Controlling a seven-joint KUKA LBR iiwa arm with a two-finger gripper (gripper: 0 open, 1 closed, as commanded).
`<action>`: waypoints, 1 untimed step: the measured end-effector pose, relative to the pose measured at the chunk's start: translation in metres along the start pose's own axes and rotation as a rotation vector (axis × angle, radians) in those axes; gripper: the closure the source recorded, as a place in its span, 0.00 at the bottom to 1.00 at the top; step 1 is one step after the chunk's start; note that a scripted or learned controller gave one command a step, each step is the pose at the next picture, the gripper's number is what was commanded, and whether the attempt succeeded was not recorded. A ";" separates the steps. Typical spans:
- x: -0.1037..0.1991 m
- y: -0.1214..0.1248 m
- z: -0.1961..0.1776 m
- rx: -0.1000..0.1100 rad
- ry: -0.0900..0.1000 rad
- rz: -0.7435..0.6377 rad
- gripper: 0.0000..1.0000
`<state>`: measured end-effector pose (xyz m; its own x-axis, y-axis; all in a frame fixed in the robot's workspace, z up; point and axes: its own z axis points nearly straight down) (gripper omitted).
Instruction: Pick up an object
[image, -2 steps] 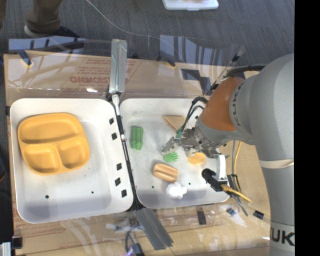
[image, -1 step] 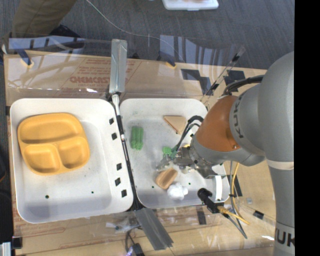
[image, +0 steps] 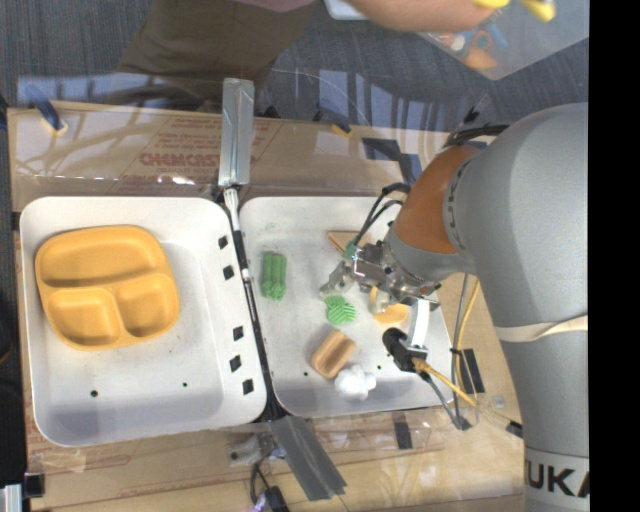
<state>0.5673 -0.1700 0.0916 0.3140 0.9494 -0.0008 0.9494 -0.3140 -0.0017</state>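
Note:
In the right bin (image: 300, 225) lie a green ridged piece (image: 273, 274), a small green ribbed object (image: 341, 311), a tan block (image: 332, 353) and a white lump (image: 355, 380). A yellow-orange item (image: 393, 312) shows partly under the wrist. My gripper (image: 345, 283) hangs low over the right bin, just above the small green ribbed object, with the grey arm and its orange band (image: 430, 205) behind it to the right. The metal parts of the tool hide the fingertips.
The left bin (image: 60, 400) holds a yellow three-compartment tray (image: 105, 285). A metal divider (image: 236, 130) and black clips run between the bins. Cables (image: 445, 385) trail along the right bin's right edge. The arm's bulk covers the bench's right side.

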 end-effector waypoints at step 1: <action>0.006 -0.062 0.000 0.003 0.002 0.075 0.00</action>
<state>0.5102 -0.1444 0.0916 0.3841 0.9233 0.0009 0.9233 -0.3841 -0.0051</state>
